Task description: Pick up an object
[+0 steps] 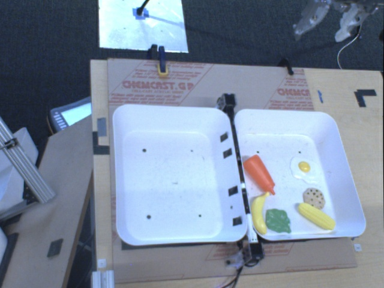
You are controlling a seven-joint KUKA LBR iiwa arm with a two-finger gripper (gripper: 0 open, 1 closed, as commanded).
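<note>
The hand hangs at the top right of the view, past the far edge of the table and over the dark floor, well apart from both bins. Its two pale fingers are spread, with nothing between them.

All the things to pick lie in the right bin, gathered toward its near edge. An orange carrot lies tilted just beside the divider between the bins, and a yellow banana sits nearer the bin's near left corner, touching a green leafy piece. A fried egg lies toward the right wall, a cookie just below it, and a corn cob (yellow, lying at a slant) near the near right corner.

The left bin stands beside it.
</note>
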